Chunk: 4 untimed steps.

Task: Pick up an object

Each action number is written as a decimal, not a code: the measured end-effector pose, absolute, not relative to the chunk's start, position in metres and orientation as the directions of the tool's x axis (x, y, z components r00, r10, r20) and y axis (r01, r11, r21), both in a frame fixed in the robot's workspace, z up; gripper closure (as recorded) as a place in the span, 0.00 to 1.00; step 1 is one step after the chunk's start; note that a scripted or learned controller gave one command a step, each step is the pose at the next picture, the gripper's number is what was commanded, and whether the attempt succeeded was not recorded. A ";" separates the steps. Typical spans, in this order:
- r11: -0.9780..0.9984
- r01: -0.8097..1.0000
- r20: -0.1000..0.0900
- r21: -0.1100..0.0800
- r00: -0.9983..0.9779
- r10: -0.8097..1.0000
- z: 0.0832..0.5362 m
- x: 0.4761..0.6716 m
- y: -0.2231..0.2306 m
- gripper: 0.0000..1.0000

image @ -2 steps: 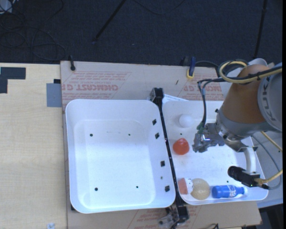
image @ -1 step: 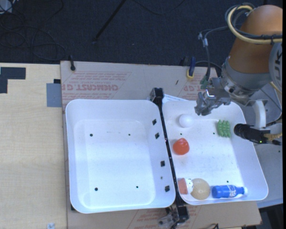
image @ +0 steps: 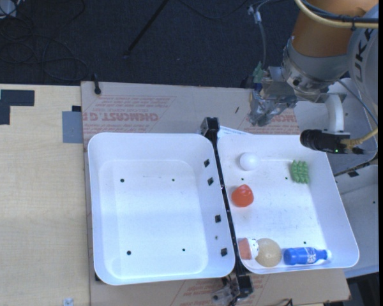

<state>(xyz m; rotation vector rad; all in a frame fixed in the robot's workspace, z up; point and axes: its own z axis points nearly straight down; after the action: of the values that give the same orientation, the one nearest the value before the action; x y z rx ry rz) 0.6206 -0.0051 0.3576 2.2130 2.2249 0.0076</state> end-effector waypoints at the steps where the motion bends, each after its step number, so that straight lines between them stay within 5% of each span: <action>1: 0.008 1.000 0.002 -0.006 -0.008 1.000 0.327 0.619 0.083 1.00; 2: 0.012 1.000 0.006 0.006 -0.012 1.000 0.409 0.629 0.194 1.00; 3: 0.003 1.000 -0.004 -0.015 -0.003 1.000 0.305 0.594 0.206 1.00; 4: 0.002 1.000 -0.001 -0.003 -0.002 1.000 0.283 0.629 0.244 1.00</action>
<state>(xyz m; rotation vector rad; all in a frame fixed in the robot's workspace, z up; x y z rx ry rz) 0.6293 0.2439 0.2827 2.2197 2.2251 -0.0054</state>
